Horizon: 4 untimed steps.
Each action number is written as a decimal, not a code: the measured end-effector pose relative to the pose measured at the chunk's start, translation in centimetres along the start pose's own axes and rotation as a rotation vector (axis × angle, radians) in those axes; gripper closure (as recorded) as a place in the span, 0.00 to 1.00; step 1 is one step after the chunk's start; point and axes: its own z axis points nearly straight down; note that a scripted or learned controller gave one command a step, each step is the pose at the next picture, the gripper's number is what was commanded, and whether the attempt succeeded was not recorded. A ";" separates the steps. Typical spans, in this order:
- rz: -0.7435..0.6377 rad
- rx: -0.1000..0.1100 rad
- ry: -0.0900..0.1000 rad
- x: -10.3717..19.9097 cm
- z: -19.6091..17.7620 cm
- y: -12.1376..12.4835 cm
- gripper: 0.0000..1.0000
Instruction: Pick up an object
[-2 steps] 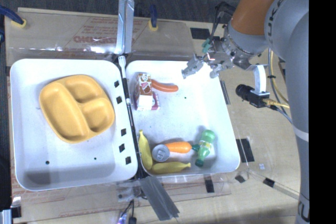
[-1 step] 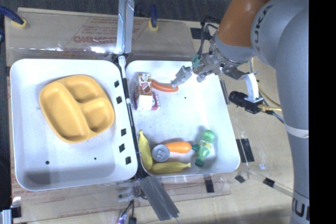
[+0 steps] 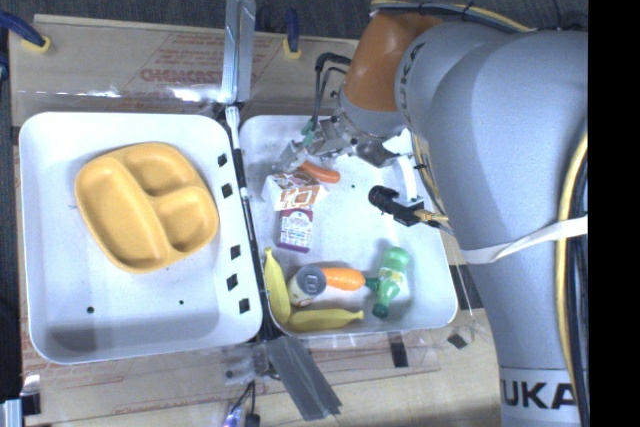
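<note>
Nearest us, at the right bin's [image 3: 425, 315] front edge, we saw two bananas [image 3: 318, 318], a can [image 3: 309, 283] lying on its side, a carrot [image 3: 344, 278] and a green bottle [image 3: 390, 280] crowded together, touching. Behind them lay a small carton [image 3: 296, 227] and a torn wrapper [image 3: 297, 191]. Farther back, the gripper [image 3: 318, 141] hovered over a small orange piece [image 3: 322, 174]; its jaws were a blur, so we could not tell their state. The arm [image 3: 490, 155] hid the bin's right rim. The left bin [image 3: 45, 315] held a yellow divided plate [image 3: 146, 205].
</note>
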 end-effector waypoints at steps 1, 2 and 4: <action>-0.004 0.000 -0.001 0.0 -1.1 0.1 1.00; -0.008 -0.001 -0.001 0.0 -2.1 0.1 1.00; 0.184 -0.001 0.000 8.1 -10.6 2.0 1.00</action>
